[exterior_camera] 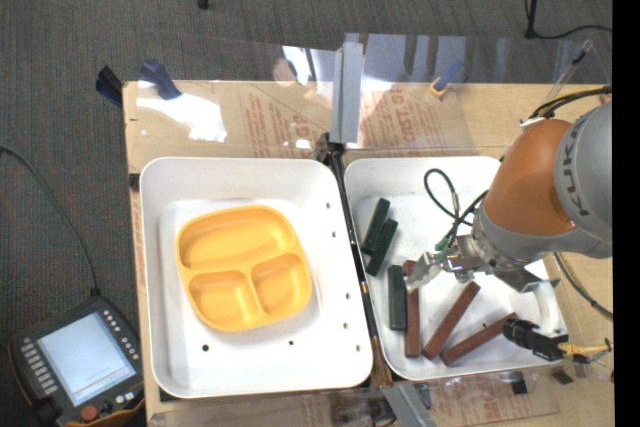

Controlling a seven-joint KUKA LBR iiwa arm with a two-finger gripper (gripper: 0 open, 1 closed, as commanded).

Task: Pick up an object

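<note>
- Two bins sit side by side on the bench [240, 120].
- The left bin [165, 185] is at 9 o'clock from the right bin [400, 175].
- A tray [243, 266] lies in the middle of the left bin.
- Three sticks [452, 319] lie close together at 6 o'clock in the right bin.
- Two short blocks [378, 232] lie at 9 o'clock there, by the wall.
- A screen box [75, 363] sits on the floor at 7 o'clock.

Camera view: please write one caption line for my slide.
KUKA arm's claw hovers over brown and dark green blocks in the right bin; yellow divided plate lies in the left bin.
</note>
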